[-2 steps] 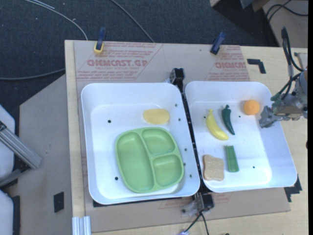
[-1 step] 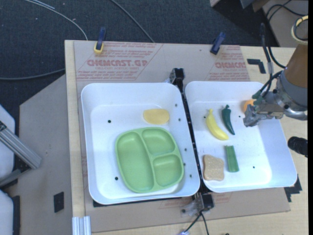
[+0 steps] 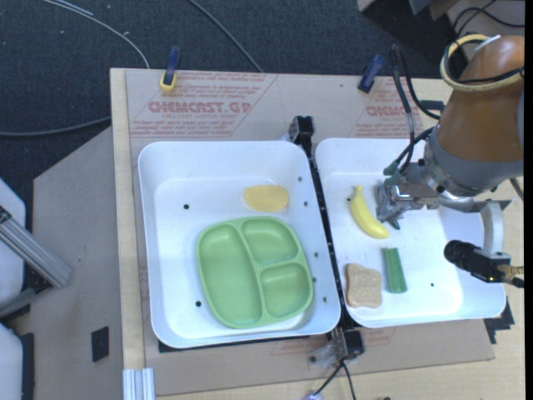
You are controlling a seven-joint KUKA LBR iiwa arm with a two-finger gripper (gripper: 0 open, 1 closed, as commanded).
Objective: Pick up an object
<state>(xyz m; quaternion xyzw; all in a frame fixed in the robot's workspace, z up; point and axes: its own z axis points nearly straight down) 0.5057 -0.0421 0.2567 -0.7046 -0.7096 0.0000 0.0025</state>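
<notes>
In the right bin lie a yellow banana, a green stick-shaped piece and a tan slice of bread. My gripper hangs over that bin, just right of the banana and close to it, above the green piece. Nothing shows between its fingers. The arm's orange band and grey wrist cover the bin's upper right part.
The left bin holds a green divided plate and a pale yellow flat piece behind it. A black clamp sits between the bins at the back. A black cable fitting hangs off the arm over the right bin.
</notes>
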